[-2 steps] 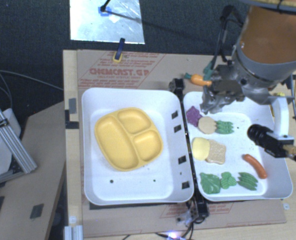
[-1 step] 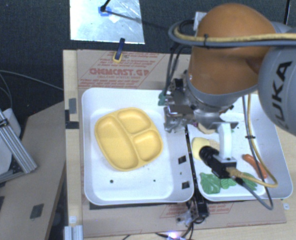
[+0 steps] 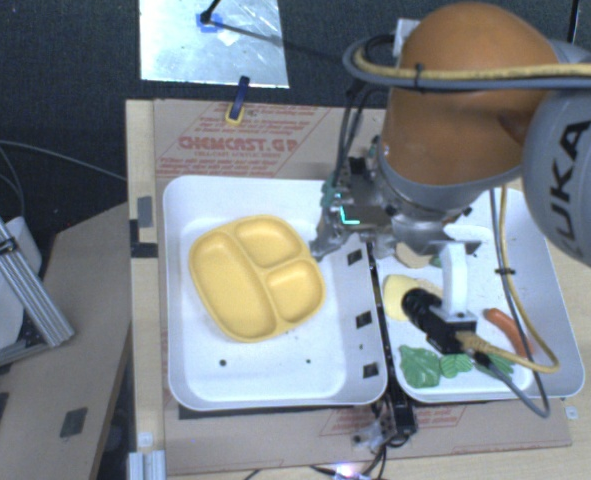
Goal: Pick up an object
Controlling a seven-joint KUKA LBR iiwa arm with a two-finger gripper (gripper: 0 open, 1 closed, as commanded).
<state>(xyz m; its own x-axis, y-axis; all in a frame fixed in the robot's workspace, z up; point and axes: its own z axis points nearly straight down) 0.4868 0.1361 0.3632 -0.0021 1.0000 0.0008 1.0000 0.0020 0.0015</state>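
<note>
A yellow three-compartment plate (image 3: 255,276) lies in the left bin (image 3: 205,368). The right bin (image 3: 555,298) holds a pale yellow rounded piece (image 3: 397,293), a green leafy piece (image 3: 427,364) near the front, an orange carrot-like piece (image 3: 507,330) and a beige piece (image 3: 412,259) partly under the arm. My gripper (image 3: 337,226) hangs low over the inner edge of the left bin, just right of the plate's far corner. The wrist and the orange band hide much of the right bin's far part.
The raised wall between the two bins (image 3: 375,308) runs just below the gripper. A sheet of cardboard (image 3: 245,143) lies under the bins, with a blue and yellow marker (image 3: 238,101) on it. A shiny metal sheet (image 3: 213,28) sits further back.
</note>
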